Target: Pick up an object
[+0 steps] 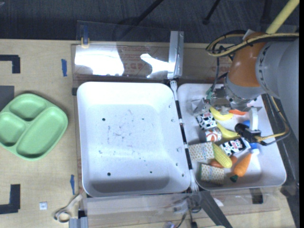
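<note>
The right-hand white bin (273,175) serves as the landmark here, and nearly everything of interest lies inside it. The arm (266,65), grey with its orange band, comes in from the right and hangs over the bin's far end, with the gripper (214,99) lowered near the far left corner; whether it is open or closed cannot be told from this slant, and nothing can be made out in its grasp. Just nearer than the gripper, a black-and-white die (207,121) sits beside a yellow banana (223,125), which runs diagonally toward the bin's middle. A second black-and-white die (232,147) lies further toward the near end, touching a yellow corn cob (222,156). An orange carrot (242,165) rests tilted near the bin's near right corner, and a speckled pale block (201,151) lies against the left wall, with another (211,173) at the near edge. To the left of this bin, touching it, sits the other white bin (128,184). Well apart, further left still, a green divided plate (32,126) rests on the wooden bench (38,189).
</note>
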Robot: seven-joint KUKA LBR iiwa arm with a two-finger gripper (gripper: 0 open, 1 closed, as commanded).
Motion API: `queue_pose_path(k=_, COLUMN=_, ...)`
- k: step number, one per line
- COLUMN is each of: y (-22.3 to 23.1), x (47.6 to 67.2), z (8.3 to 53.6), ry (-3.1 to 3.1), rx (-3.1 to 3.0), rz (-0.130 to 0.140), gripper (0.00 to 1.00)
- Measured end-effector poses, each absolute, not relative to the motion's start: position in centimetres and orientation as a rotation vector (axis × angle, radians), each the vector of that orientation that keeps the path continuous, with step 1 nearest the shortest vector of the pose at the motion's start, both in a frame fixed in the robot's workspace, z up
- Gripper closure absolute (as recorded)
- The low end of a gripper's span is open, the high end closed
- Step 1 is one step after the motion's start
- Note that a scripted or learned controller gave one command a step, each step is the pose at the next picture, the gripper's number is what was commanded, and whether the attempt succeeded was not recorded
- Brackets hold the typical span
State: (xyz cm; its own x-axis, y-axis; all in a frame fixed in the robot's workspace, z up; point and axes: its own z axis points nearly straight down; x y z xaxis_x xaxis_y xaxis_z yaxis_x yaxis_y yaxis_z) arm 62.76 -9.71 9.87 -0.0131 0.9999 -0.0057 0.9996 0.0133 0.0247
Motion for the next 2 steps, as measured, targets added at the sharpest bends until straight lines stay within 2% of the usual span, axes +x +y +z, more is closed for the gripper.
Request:
queue_pose_path(k=1, y=-9.6, x=62.8, z=10.9, ry=2.223, rx=2.195, rz=0.027, gripper=1.00)
queue_pose_path(k=2, y=-6.4, x=62.4, z=18.5, ry=2.415, rx=2.008, rz=0.002, gripper=1.00)
